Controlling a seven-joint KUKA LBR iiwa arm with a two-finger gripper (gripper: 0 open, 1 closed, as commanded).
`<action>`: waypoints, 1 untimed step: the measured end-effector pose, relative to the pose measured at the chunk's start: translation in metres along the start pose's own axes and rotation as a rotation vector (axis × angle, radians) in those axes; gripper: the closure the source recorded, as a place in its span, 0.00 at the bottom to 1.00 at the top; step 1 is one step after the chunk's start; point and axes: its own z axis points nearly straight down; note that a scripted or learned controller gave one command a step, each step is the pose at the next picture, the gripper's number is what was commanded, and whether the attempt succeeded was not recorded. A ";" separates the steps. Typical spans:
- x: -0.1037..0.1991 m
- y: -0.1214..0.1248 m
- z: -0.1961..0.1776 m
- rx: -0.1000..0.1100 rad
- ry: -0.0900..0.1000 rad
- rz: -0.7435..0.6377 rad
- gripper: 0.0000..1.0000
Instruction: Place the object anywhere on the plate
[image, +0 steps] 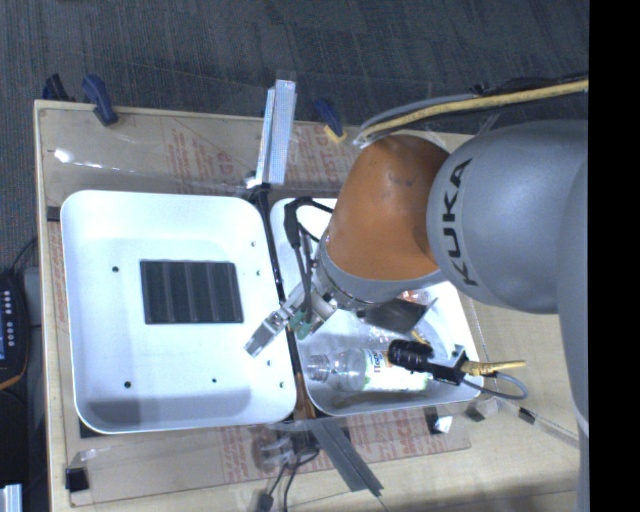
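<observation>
Grey claw (285, 325) over rim between 2 bins; grip state unclear, nothing visibly held.

My own arm (500, 220) carries the one clear word here — "KUKA", in black capitals on the grey shell, running lengthwise just beside the orange band (385, 215). Below that band, the clear bottle (365, 368) has a label with green print — too small for me to read. The bench (200, 135) left of the arm bears faint reddish lettering, also illegible.
</observation>
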 end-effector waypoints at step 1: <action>0.021 0.017 0.047 0.001 0.001 0.168 0.00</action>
